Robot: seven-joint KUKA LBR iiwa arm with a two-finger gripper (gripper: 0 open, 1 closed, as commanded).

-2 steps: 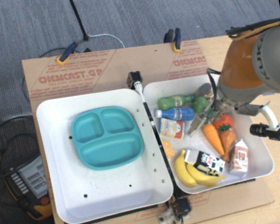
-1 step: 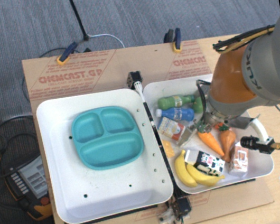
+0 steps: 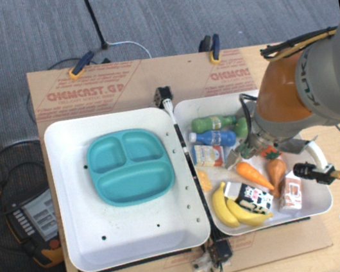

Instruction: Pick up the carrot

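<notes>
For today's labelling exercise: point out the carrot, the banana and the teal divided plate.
carrot (image 3: 254, 174), camera view, middle of its orange body.
banana (image 3: 225, 209), camera view, the yellow curve's left side.
teal divided plate (image 3: 134, 185), camera view, its large lower compartment.

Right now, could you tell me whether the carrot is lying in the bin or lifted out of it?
Lying in the bin. The carrot rests on its side in the right bin, among the other items beside the banana, below the arm.
</notes>
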